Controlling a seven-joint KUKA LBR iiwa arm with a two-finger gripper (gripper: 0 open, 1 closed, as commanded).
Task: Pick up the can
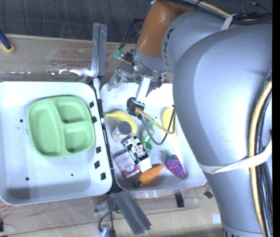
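I see a wooden bench (41, 53) under 2 white bins (1, 132), with clear plastic sheeting (56, 70) lying over its far part. Beyond the bench's far edge runs dark grey carpet (56, 6). A blue and yellow clamp (3, 38) sits at the far left corner.

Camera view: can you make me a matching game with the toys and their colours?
Things:
1. divided plastic tray
2. toy carrot
3. toy bunch of grapes
4. toy banana

Colours:
A. purple
B. yellow
C. light green
D. orange

Pairs: 1-C, 2-D, 3-A, 4-B
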